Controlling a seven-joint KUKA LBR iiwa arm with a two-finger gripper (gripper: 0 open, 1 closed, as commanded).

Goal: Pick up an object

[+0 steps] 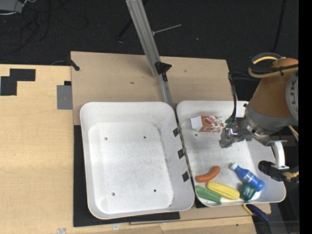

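Fingers [227, 139] — whether parted or closed, I cannot tell — hang over the right bin [209, 110] near the carton [208, 123] by its far edge, probably approaching, needing descent onto it.

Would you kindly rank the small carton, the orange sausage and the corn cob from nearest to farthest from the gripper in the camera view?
Measured from the gripper, above the right bin:
1. Small carton, just to its left at the bin's far end.
2. Orange sausage, toward the near end, by the divider side.
3. Corn cob, along the near edge, beside the blue bottle.
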